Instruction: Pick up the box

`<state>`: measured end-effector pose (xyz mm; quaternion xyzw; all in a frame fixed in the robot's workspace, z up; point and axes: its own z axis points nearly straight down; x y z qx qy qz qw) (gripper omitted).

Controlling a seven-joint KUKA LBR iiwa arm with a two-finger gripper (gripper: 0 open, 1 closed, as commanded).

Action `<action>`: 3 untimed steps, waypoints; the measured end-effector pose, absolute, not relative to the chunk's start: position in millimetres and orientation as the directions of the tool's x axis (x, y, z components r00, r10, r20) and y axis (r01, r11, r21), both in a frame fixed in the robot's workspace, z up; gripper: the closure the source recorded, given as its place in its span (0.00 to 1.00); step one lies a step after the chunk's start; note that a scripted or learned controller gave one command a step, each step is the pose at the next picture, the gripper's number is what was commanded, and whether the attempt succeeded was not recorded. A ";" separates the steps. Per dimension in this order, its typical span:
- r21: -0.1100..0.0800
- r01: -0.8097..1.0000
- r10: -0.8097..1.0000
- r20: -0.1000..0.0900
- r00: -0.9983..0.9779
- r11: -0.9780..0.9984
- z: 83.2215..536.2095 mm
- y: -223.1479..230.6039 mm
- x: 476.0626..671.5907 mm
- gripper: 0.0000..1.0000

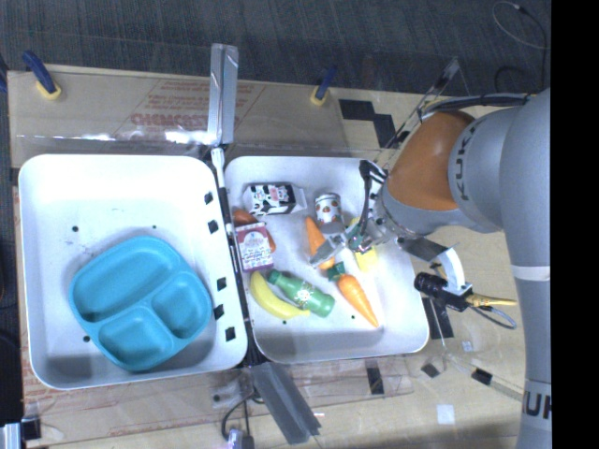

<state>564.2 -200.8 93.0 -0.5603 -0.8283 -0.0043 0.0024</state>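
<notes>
A small red box (254, 247) with a white label lies flat at the left side of the right bin (402, 330). Just behind it, at the bin's back left, lies a black-and-white patterned carton (271, 196). My gripper (353, 242) reaches down into the right half of this bin, well to the right of both. It hangs among a small carrot (314, 236) and a yellow item (366, 257). I see nothing of the box between its fingers.
In the right bin a small can (327, 208) stands at the back, and a banana (274, 299), a green bottle (305, 294) and a large carrot (357, 299) lie near the front. A blue divided plate (140, 300) sits in the left bin (47, 195).
</notes>
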 end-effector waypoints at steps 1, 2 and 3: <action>-0.001 0.824 0.824 0.002 -0.567 0.567 91.4 -110.6 520.4 0.00; -0.001 0.822 0.822 0.002 -0.569 0.569 101.1 -110.7 520.9 1.00; -0.002 0.822 0.822 0.002 -0.569 0.569 101.1 -110.7 520.8 0.00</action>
